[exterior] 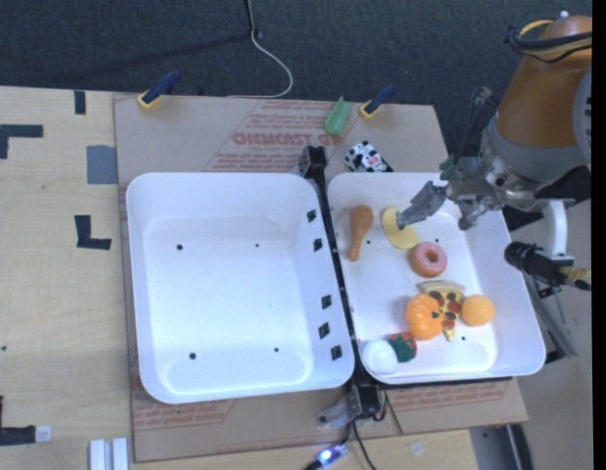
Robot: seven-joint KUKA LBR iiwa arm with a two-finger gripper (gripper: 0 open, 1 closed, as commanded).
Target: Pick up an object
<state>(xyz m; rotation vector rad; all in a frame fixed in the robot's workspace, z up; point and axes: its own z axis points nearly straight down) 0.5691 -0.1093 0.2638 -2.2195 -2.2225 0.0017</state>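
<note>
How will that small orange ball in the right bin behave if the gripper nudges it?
The orange ball looks round and smooth, so it would probably roll. It lies close beside the pizza slice, which may stop it on that side. It looks like a light toy.

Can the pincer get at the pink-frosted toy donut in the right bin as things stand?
Probably yes. The pink-frosted toy donut lies flat on the bin floor, apart from its neighbours, nothing over it. The pincer hangs just up-left of it, by the yellow piece.

A robotics lab: white bins [146, 204] on clamped cardboard [263, 140], tape-marked bench [38, 262], toy food [427, 258].
</note>
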